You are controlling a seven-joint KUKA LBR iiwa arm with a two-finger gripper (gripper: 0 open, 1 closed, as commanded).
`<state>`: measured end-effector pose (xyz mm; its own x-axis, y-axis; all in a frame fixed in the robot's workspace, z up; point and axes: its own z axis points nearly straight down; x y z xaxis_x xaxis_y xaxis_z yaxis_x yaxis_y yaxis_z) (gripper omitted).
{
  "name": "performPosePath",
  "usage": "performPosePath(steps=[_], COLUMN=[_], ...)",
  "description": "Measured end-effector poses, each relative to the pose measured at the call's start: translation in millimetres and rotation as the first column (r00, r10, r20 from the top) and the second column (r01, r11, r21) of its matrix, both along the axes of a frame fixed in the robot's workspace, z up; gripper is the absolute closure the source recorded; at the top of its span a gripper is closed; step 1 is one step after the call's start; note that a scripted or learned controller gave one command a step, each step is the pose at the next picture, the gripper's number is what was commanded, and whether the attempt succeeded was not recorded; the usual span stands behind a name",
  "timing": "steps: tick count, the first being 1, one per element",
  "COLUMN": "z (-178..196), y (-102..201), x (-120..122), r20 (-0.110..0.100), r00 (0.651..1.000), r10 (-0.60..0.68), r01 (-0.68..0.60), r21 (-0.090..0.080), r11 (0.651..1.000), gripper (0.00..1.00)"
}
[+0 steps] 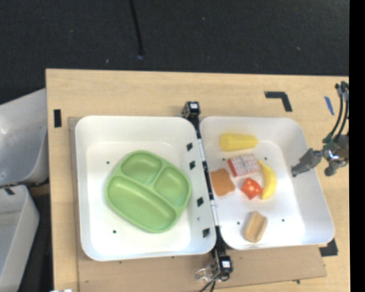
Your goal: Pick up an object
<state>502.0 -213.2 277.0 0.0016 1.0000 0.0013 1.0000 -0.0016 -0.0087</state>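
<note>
Five small food items in the right bin (304, 218), banana (268, 179) touching red piece (250, 188), green tray (148, 190) left, tool (316, 162) released, empty.

one fixed camera looks down at a slant from high above both white bins (85, 224).

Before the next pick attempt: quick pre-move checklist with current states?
1. Gripper away from the items: ok, it sits at the right bin's right edge, nothing between its fingers.
2. Finger state: ok, open.
3. Nearest target free to reach: ok, the banana lies closest.
4. Banana isolated: not ok, the red item touches it.
5. Easier isolated targets: ok, the yellow corn-shaped item and tan block lie apart.
6. Left bin: ok, it holds the green divided plate.
</note>
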Motion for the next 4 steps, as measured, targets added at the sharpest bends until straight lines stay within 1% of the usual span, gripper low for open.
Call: performPosePath(steps=[1, 2, 3, 4], z=[5, -42, -106, -167], y=[0, 6, 7, 12], x=[2, 8, 8, 11], r20=[0.009, 0.006, 0.003, 0.006], r00=[1.000, 1.000, 1.000, 1.000], r10=[0.003, 0.002, 0.000, -0.002], r01=[-0.003, -0.002, 0.000, 0.002], r21=[-0.003, -0.002, -0.001, -0.001], r11=[1.000, 1.000, 1.000, 1.000], gripper=[0.00, 0.00, 0.00, 0.00])
